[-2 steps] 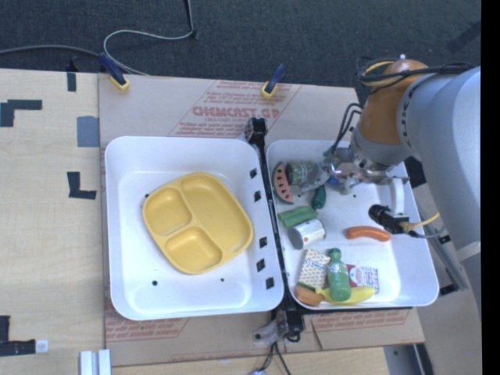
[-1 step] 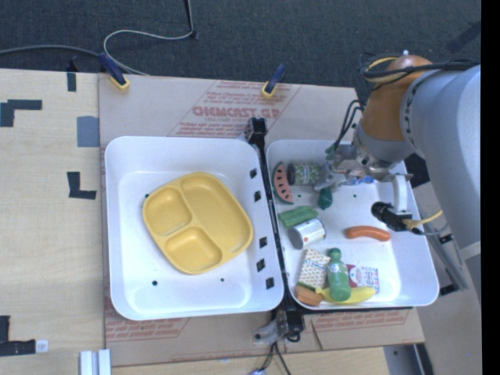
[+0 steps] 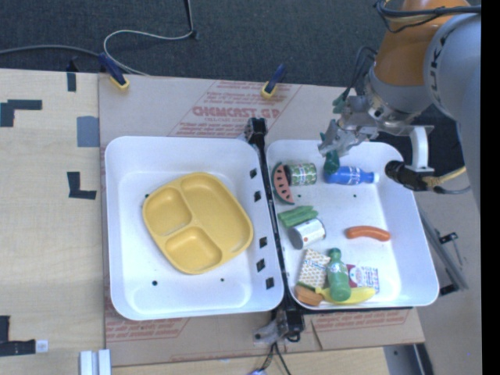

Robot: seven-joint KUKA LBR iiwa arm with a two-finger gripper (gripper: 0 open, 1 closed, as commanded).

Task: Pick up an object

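My gripper (image 3: 334, 145) hangs over the back of the right bin (image 3: 406, 209), just left of a blue bottle (image 3: 351, 176) lying on its side. A small dark green piece (image 3: 332, 163) shows right under the gripper; whether it is gripped is unclear. Left of it lie a green can (image 3: 301, 173) and a watermelon slice (image 3: 281, 183). Further forward are green pods (image 3: 297, 215), a silver can (image 3: 311, 232) and an orange sausage-shaped piece (image 3: 367, 233). A green bottle (image 3: 337, 276), a banana (image 3: 348, 296), a checkered box (image 3: 313, 268) and a small carton (image 3: 366, 276) crowd the front edge.
The left bin (image 3: 133, 272) holds a yellow divided plate (image 3: 197, 221). A black divider (image 3: 262, 201) runs between the bins. Yellow-and-blue clamps (image 3: 273, 83) and a cable (image 3: 148, 33) lie on the cardboard behind the bins.
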